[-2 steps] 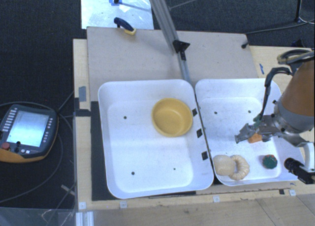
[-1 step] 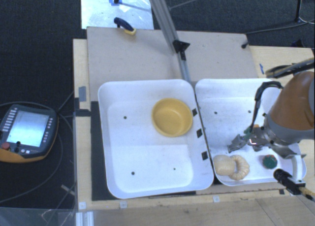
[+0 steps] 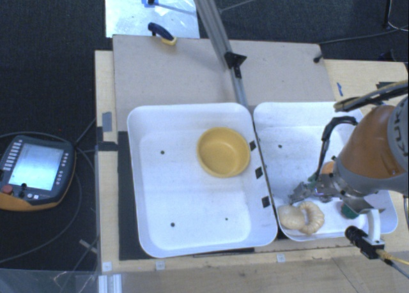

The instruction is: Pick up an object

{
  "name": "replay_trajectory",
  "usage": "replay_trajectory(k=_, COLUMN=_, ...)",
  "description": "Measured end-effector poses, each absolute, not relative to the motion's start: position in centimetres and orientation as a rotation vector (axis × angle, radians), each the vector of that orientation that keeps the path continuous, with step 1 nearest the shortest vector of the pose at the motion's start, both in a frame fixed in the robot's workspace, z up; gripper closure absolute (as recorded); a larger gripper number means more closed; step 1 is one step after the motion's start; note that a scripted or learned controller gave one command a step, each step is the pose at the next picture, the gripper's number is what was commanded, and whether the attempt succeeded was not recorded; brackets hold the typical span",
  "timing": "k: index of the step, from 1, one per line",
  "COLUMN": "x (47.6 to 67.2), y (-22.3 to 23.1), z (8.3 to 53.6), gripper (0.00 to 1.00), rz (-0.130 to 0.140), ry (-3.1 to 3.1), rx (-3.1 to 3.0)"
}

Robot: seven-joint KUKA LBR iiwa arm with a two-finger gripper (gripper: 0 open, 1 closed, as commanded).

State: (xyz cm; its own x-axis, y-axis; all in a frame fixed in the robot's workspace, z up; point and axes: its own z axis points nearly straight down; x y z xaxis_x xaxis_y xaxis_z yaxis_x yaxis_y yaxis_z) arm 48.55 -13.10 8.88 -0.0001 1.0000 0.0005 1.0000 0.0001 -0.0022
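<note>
No readable writing anywhere, not even on the pendant (image 3: 33, 172) lying out left on the dark carpet, its screen a bright blur. Cardboard covers the bench (image 3: 192, 68), a metal pole (image 3: 214, 23) slants across it, and a blue-yellow clamp (image 3: 162, 32) sits at its far edge. Left bin (image 3: 150, 157) holds a yellow bowl (image 3: 223, 151). Right bin (image 3: 281, 126): a pale curled pastry (image 3: 303, 217) in the near corner, the gripper (image 3: 305, 191) hovering just above it; open or clenched, I cannot tell. The arm's bulk (image 3: 374, 151) hides the bin's right side.
</note>
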Motion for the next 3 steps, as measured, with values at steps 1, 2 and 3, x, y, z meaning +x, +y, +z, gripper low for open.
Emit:
replay_trajectory(k=1, x=48.7, y=-13.1, z=10.1, gripper=1.0, rz=-0.001, ry=-2.223, rx=-2.222)
replay_trajectory(k=2, x=49.1, y=-13.4, z=16.2, gripper=1.0, rz=-0.005, ry=-2.226, rx=-2.224)
replay_trajectory(k=3, x=49.2, y=-13.4, z=20.9, gripper=1.0, rz=-0.004, ry=-2.225, rx=-2.223)
